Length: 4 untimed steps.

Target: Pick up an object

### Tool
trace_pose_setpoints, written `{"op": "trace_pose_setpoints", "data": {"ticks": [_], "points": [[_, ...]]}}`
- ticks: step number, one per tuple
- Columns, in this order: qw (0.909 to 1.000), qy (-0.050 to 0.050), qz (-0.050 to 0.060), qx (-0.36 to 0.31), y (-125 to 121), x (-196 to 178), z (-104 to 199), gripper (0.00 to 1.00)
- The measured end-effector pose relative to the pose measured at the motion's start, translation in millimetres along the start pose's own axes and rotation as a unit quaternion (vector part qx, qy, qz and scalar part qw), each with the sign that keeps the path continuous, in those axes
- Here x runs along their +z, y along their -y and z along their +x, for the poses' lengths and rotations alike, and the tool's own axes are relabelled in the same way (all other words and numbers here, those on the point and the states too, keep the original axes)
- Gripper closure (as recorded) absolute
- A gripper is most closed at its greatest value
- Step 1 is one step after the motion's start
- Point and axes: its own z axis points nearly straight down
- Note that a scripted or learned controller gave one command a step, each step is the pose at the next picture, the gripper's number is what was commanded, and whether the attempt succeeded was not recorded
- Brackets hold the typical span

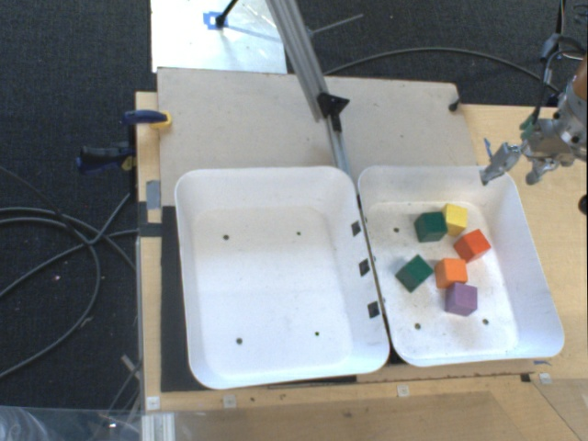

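Here, gripper (516, 165) above right bin (528, 237) rim, fingers spread, empty, 6 blocks (447, 260) inside.

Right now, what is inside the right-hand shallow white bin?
The right-hand shallow white bin holds six small blocks: two green blocks, a yellow block, two orange blocks and a purple block. Nothing visibly covers them.

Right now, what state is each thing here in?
Claw: open, holding nothing, above the right bin's far corner.
Right bin: holds six blocks.
Yellow block: touching a green block.
Purple block: beside an orange block.
Left bin: flat on the bench.
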Motion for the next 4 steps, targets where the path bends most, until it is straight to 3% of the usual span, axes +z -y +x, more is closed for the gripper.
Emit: {"op": "trace_pose_setpoints", "data": {"ticks": [1, 2, 3, 4], "points": [[1.0000, -0.001, -0.001, 0.000, -21, 128, 1, 0.00], [1.0000, -0.002, 0.001, -0.002, -7, 156, 53, 0.00], [1.0000, -0.001, -0.002, -0.002, -14, 135, 101, 0.00], [1.0000, -0.001, -0.001, 0.001, -13, 136, 98, 0.00]]}}
